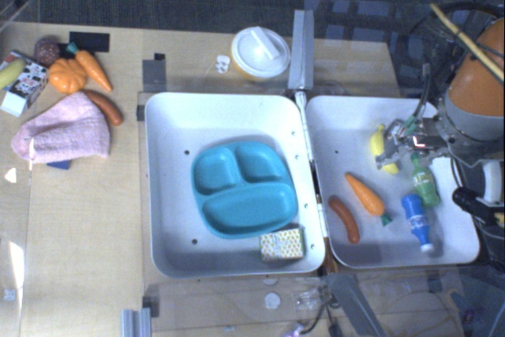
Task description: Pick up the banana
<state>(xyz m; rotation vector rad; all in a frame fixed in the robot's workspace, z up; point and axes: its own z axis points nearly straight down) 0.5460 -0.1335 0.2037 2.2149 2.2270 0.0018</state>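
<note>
The banana (379, 142) is small and yellow and lies in the right bin (347, 130), near its upper middle. My gripper (397, 144) comes in from the right and sits right against the banana's right side, low over the bin floor. It covers part of the banana. The grey arm with the orange band (473, 83) rises behind it at the right edge.
In the right bin lie a carrot (366, 194), a brown sausage (344, 219), a green bottle (425, 185) and a blue bottle (416, 222). The left bin (170, 170) holds a blue divided plate (245, 189) and a patterned block (282, 245). A white lid (260, 51) and loose toys (75, 75) sit on the bench.
</note>
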